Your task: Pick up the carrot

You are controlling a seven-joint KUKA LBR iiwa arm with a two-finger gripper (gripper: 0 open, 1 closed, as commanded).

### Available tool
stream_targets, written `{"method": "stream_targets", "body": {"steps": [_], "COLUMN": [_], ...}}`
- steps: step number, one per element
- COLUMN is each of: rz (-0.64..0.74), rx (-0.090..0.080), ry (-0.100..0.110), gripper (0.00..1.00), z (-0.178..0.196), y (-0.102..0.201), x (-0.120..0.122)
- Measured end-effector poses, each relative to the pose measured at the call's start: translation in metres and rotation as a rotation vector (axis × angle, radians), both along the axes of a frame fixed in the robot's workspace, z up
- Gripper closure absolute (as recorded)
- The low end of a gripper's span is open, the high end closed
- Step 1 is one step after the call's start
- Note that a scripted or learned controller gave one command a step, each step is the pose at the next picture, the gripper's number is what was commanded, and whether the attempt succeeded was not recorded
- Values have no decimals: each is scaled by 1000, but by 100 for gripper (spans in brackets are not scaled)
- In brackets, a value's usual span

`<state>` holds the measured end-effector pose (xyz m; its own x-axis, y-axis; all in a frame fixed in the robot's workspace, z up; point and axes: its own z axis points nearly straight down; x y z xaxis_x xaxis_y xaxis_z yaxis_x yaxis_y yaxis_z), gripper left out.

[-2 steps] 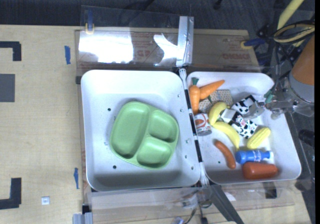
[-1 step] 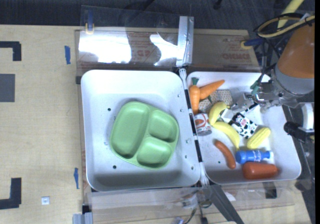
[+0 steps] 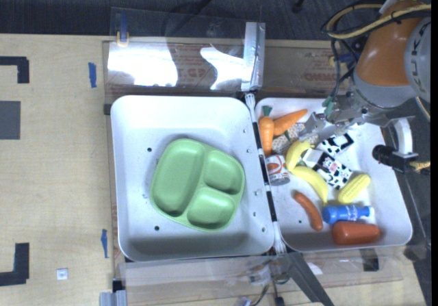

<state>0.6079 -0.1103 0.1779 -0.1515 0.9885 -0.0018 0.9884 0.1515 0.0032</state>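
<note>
I am watching the gripper (image 3: 316,126) hovering in the right bin (image 3: 397,229); I cannot tell its grip state. The carrot (image 3: 291,119) is lying just to its left, by the bin's upper-left corner, long axis running left-right, tilting slightly upward.

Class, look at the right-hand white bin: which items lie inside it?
Inside the right bin: carrot, banana, corn cob, sausage, blue bottle, and a red-brown item. The gripper covers whatever lies beneath it.
</note>
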Motion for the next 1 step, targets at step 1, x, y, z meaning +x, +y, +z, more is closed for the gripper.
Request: {"method": "stream_targets", "body": {"steps": [1], "rz": [115], "rx": [-1], "ry": [-1], "gripper": [0], "z": [7], "y": [48], "x": [28]}}
